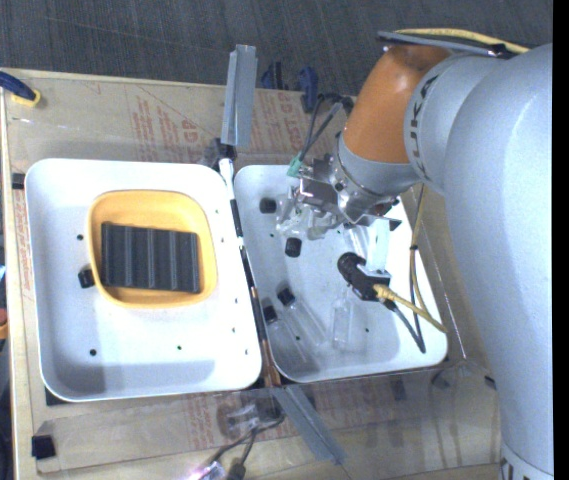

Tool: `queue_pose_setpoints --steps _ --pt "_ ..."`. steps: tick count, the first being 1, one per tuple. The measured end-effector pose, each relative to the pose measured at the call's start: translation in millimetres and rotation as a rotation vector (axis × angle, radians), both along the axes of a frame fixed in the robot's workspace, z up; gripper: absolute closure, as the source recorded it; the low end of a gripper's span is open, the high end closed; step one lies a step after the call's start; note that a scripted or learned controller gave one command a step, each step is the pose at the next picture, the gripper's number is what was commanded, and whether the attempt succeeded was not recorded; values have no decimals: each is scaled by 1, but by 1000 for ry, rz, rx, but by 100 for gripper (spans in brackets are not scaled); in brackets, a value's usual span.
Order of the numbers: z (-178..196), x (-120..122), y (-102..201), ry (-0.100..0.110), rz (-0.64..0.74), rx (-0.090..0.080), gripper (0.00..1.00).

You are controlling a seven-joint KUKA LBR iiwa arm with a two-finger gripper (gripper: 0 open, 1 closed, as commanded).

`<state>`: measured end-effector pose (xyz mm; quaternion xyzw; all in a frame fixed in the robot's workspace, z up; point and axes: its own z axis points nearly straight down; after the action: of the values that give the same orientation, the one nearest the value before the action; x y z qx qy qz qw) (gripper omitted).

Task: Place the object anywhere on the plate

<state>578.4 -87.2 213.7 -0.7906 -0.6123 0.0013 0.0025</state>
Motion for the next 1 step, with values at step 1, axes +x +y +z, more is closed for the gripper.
queue_pose_setpoints --steps 1 --pt "-13 61 102 -1 119 -1 100"
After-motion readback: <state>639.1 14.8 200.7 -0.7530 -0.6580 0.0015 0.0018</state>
